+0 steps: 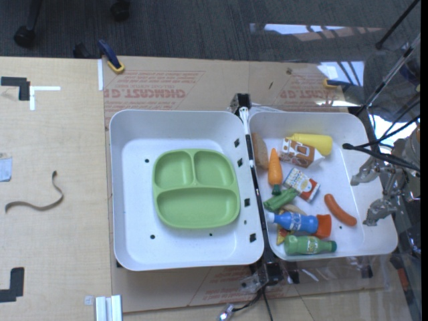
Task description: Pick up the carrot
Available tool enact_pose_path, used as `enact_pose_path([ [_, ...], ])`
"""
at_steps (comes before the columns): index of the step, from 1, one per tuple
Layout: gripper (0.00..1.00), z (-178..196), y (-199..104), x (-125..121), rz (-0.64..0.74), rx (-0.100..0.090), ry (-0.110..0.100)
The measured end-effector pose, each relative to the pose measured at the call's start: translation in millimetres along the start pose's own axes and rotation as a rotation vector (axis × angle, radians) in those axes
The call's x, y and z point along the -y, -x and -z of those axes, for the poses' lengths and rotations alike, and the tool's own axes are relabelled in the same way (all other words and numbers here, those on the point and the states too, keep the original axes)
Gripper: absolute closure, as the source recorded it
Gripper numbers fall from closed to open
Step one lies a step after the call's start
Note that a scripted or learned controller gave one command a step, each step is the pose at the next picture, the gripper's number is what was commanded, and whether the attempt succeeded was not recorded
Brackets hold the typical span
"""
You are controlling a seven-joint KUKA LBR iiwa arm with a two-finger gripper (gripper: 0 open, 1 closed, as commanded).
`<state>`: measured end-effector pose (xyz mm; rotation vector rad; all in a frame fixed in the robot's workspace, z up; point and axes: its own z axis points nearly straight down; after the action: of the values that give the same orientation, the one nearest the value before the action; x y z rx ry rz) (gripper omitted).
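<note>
Here, carrot lies in right bin, near its left wall.
Gripper at bin's right edge, well apart from carrot; jaws spread, nothing btwn them. Green divided plate in left bin.

gripper: pale grey metal fingers, kinda skeletal
wrist: dark thin rods, right edge of frame

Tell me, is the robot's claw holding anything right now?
No, nothing is held. The gripper is open at the right edge of the right bin, with nothing between its fingers. The carrot lies apart from it, by the bin's left wall.
</note>
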<state>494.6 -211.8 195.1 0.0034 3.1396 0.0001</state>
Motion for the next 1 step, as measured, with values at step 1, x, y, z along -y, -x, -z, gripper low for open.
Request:
enact_pose_path([
  [1, 0.0, -86.9, 58.9, -84.5, -0.084, 0.003, 0.0],
])
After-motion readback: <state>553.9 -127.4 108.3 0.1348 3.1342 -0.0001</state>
